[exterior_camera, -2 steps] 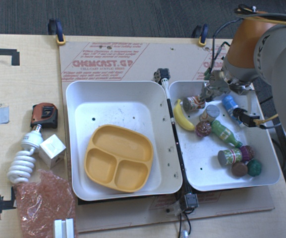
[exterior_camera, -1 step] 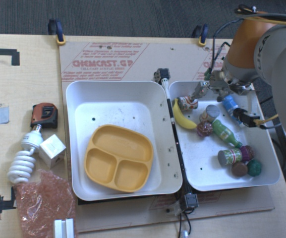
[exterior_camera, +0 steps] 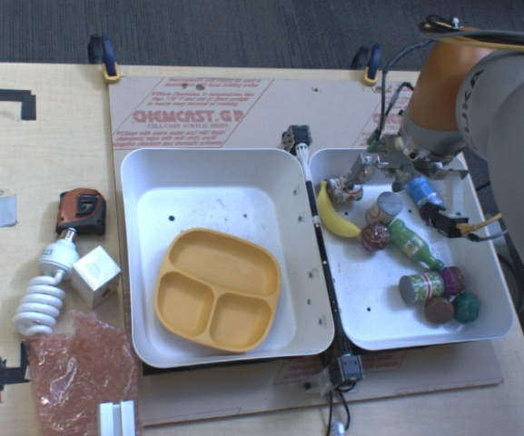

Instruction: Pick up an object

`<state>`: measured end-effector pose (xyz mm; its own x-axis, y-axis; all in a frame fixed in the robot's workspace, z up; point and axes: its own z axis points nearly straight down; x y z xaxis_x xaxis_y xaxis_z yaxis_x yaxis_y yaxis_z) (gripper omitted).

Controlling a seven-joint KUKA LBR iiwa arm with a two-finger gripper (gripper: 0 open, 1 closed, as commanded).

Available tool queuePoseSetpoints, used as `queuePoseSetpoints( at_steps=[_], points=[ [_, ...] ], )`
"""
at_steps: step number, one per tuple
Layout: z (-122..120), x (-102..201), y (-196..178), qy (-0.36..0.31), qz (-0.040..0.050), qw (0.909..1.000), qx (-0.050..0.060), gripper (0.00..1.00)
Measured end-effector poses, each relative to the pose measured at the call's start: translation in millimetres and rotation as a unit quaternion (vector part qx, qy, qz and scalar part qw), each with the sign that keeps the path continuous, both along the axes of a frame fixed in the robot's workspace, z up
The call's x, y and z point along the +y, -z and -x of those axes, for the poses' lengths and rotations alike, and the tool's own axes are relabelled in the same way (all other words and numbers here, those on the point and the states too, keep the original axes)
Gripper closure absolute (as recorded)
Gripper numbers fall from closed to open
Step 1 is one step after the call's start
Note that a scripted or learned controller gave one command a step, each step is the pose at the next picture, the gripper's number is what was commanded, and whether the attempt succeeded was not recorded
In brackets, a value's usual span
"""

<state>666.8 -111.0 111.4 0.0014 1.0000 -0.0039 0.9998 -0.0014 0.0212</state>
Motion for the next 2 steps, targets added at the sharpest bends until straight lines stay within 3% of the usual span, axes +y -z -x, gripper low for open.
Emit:
queuePoseSetpoints(
  at_steps=[1, 2],
  points=[
    [45, 16, 18, 0.000, -0.0013, 1.0000, 0.010, 0.00],
    [45, 15, 8, 0.001, -0.0012, 1.0000, 0.009, 1.00]
  ],
)
